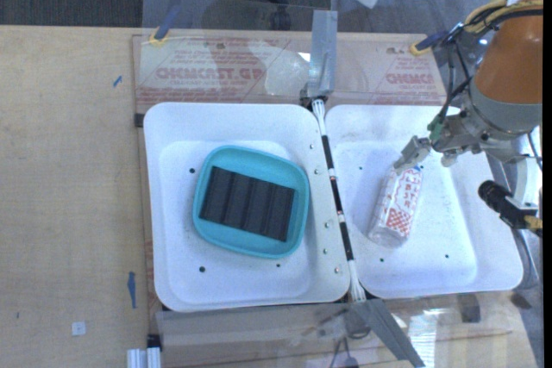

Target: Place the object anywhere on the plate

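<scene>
Arm poised over the packet, pick not yet made.

Taking the plate (pixel 251 202) as the landmark: it sits in the left bin (pixel 172 151), a teal tray with a dark ribbed insert, and the right bin (pixel 492 263) lies just beside it across the central seam. The arm (pixel 509 65) reaches in well to the plate's right. The packet (pixel 398 204), red-and-white checked, lies flat in that right bin, long axis running up and down, apart from the plate. The gripper (pixel 421 149) hangs at the packet's upper end; whether it is wide or narrow I cannot tell, and nothing shows it holding the packet. To do this well, I judge it should settle across the packet's narrow width, nearer its middle than its tip, then lift clear of the seam before crossing to the plate.
</scene>
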`<state>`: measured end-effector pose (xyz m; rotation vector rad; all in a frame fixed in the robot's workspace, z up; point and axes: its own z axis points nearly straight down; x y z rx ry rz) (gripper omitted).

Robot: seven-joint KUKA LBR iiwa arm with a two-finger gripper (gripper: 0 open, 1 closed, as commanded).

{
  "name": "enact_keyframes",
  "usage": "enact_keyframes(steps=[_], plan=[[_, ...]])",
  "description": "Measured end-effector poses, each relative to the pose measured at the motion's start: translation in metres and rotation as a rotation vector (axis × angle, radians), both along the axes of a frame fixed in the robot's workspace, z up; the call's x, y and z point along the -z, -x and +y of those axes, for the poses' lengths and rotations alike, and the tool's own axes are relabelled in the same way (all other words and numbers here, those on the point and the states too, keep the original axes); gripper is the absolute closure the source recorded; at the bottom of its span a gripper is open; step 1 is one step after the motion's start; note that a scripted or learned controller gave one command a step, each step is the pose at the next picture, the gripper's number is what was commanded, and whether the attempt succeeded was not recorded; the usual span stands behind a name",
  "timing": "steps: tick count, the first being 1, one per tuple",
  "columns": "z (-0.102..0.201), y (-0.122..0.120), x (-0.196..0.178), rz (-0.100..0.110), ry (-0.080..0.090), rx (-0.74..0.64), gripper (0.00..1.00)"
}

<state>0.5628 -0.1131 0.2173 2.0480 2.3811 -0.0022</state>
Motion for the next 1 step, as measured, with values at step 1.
enact_keyframes(steps=[1], plan=[[-0.0219, -0.0372, 0.0418, -0.002, 0.001, 0.378, 0.00]])
